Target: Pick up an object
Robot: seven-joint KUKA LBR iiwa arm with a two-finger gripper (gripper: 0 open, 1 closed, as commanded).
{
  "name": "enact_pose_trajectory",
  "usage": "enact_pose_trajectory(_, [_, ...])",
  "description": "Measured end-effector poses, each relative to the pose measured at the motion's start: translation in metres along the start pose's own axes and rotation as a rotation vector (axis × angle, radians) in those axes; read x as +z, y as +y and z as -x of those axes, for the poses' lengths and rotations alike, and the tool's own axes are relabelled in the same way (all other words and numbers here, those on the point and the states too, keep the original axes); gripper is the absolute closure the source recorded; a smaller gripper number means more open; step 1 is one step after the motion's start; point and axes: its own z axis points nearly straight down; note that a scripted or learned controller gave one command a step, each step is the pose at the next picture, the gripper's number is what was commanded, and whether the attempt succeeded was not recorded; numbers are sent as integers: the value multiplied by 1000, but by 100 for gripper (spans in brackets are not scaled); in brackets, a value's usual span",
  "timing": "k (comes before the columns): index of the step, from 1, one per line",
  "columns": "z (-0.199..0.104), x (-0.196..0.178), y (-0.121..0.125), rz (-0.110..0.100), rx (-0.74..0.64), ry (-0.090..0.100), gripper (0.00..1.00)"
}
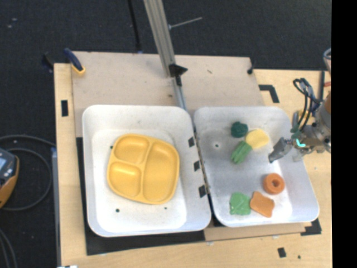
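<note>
The right bin (223, 205) holds several toy foods: a dark green round piece (239, 129), a yellow piece (257, 139), a light green piece (240, 152), an orange ring (273, 183), a green leafy piece (240, 204) and an orange wedge (261, 204). My gripper (281, 148) hangs at the bin's right side, right of the yellow piece and above the orange ring. Nothing shows between its fingers, and their spread is not clear from here.
The left bin (95, 205) holds a yellow divided plate (143, 168). A metal post (162, 32) rises behind the bins. Cables (305, 94) hang beside the arm at the right edge of the bench.
</note>
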Motion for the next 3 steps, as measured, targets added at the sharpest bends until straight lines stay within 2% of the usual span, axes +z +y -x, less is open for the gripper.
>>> enact_pose_trajectory(1, [0,-1,1,2,0,-1,0])
enact_pose_trajectory(3, [-8,109,-7,-2,1,1,0])
